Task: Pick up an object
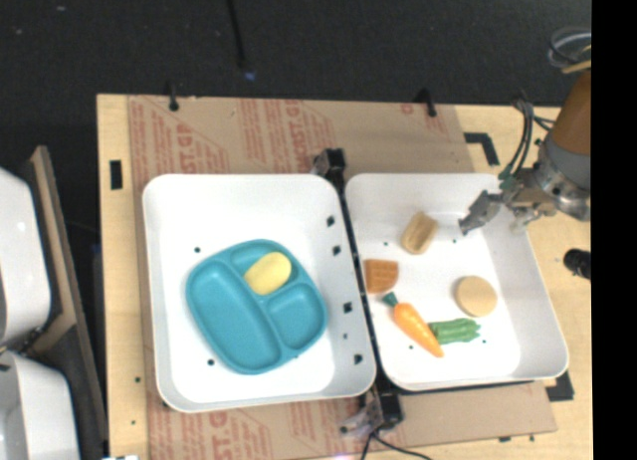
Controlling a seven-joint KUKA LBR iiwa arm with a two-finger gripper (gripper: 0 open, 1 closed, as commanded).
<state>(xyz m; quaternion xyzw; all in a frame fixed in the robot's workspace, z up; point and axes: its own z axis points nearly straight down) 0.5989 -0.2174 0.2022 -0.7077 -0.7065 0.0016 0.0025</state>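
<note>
Camera view finds the gripper (476, 215), jaw state impossible to tell, poised at the right bin's (542, 344) upper edge beside the tan bread piece (419, 233), where an off-centre descent could nudge it away ungrasped.

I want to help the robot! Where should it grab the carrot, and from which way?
Probably the carrot is best gripped across its thick orange middle, coming straight down from above. It lies flat and slanted in the right bin, its green top beside it, so fingers closing across its narrow width look safest.
</note>
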